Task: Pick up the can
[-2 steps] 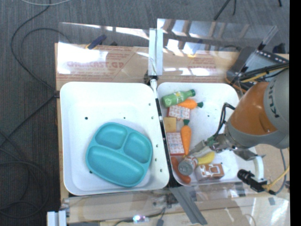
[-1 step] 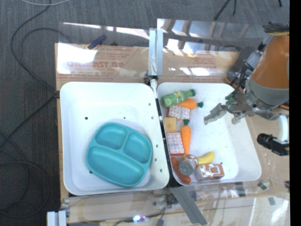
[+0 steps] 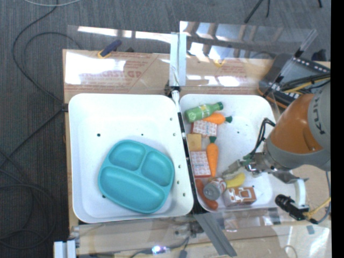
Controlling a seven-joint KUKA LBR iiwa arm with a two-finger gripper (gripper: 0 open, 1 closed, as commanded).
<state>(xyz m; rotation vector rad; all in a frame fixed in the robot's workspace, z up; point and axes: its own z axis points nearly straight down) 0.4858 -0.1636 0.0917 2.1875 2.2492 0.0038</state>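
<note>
The can [image 3: 214, 189] is small, with a grey metal end facing up and a red side. It lies near the front edge of the right bin [image 3: 269, 109], between a red-and-white box [image 3: 200, 163] and a brown carton [image 3: 239, 196]. My gripper [image 3: 239, 169] hangs over the right bin, up and to the right of the can and just above a yellow item [image 3: 235, 181]. It sits apart from the can. The orange band [image 3: 298, 125] and grey wrist reach in from the right.
The right bin also holds a green bottle [image 3: 203, 112], two carrots [image 3: 213, 157], and several small boxes along its left wall. A teal divided plate [image 3: 137, 175] lies in the left bin [image 3: 107, 112]. Cables and hardware crowd the bench's right side.
</note>
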